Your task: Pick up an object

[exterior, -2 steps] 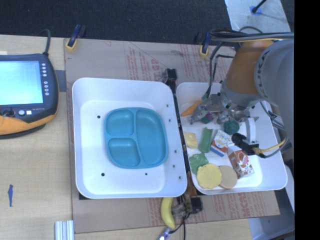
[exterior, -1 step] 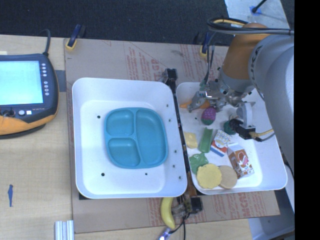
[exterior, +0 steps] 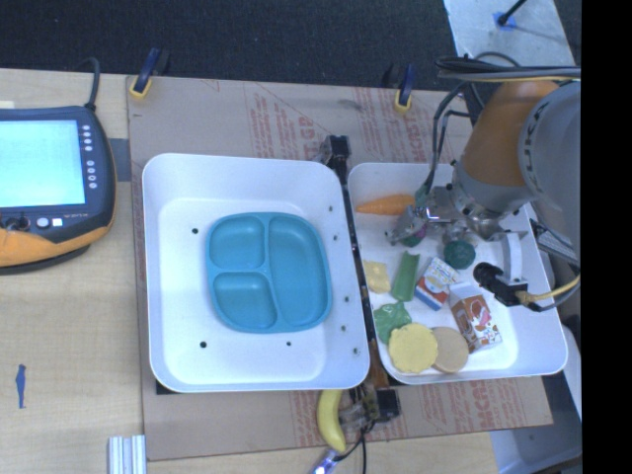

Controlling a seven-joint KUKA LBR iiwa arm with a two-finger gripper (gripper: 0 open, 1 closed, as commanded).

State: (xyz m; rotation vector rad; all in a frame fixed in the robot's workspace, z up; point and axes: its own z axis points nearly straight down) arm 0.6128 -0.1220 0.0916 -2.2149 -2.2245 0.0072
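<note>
The right bin holds several small items: an orange carrot at its far left, a green block, a small red-and-white carton, a dark teal ball, a brown packet, a yellow round piece and a tan disc. My gripper hangs low over the bin's far part, just right of the carrot's tip and above the green block. The grey arm with its orange band comes in from the upper right.
The left bin holds a blue divided plate. A yellow chunk and a green leafy piece lie by the right bin's left wall. A banana lies outside the bins at the front. A teach pendant sits far left.
</note>
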